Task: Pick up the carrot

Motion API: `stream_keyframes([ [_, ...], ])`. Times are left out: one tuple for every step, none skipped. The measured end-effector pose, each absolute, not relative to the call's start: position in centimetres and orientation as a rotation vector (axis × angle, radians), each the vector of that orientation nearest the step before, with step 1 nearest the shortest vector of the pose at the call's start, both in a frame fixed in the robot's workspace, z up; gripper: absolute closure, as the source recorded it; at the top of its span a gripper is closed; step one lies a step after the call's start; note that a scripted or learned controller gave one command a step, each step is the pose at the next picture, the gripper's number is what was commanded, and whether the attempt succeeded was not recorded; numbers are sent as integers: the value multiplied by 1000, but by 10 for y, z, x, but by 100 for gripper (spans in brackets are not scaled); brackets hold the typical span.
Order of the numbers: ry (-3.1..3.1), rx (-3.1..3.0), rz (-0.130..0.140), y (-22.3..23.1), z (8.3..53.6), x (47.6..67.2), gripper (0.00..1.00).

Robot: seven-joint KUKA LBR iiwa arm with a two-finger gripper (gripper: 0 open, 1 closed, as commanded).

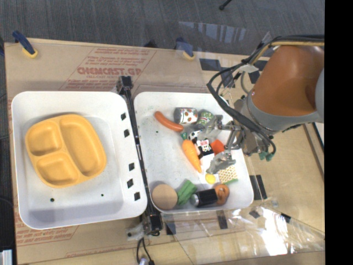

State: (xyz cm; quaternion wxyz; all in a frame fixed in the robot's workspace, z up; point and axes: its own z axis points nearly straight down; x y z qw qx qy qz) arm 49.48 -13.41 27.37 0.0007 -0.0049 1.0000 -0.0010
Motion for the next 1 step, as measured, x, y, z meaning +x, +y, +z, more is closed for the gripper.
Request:
stream_keyframes([
  [3128,40,-2,-151,98,497,0],
])
